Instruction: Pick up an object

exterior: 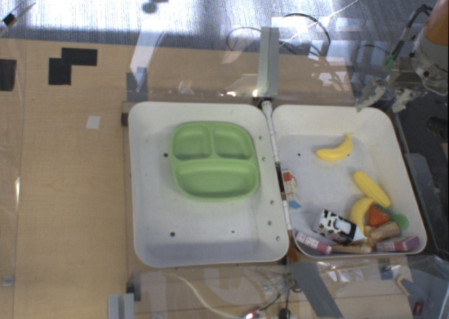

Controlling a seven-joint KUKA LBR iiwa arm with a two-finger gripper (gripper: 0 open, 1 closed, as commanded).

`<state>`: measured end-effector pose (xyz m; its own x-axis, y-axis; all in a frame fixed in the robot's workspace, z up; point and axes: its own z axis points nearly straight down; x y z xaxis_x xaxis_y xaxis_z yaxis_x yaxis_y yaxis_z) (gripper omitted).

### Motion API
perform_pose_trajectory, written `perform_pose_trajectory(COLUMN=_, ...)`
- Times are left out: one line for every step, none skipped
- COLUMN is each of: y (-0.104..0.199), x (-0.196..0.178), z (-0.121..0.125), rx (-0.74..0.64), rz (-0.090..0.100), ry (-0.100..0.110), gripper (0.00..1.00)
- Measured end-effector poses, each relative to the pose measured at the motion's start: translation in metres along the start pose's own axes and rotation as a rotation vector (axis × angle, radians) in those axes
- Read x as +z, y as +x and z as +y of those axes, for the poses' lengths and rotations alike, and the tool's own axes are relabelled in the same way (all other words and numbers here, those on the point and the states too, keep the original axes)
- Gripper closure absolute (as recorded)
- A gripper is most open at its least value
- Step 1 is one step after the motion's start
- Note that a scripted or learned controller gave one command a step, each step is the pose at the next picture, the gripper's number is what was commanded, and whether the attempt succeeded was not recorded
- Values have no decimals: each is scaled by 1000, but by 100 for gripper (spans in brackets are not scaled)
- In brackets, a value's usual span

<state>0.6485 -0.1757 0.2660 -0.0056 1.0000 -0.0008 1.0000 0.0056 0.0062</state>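
My gripper (382,98) hangs above the far right corner of the right bin (309,125), open, with nothing between its fingers. A yellow banana (334,149) lies alone in the upper middle of that bin, below and left of the gripper. Toward the bin's front right corner lies a heap: a yellow corn-like piece (370,188), a second yellow piece (360,211), an orange carrot-like piece (379,216), a black-and-white box (337,225), a pink box (313,242), a brown stick (351,248) and another pink box (401,244).
A green divided plate (214,160) lies in the middle of the left bin (151,233). A divider rail (277,170) with a small red-and-blue item (289,188) runs between the bins. Cables and a metal post (268,62) stand behind the bins.
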Motion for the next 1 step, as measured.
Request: perform_pose_trajectory(y=-8, x=166, z=15, rx=-47, rz=0, ry=1, gripper=0)
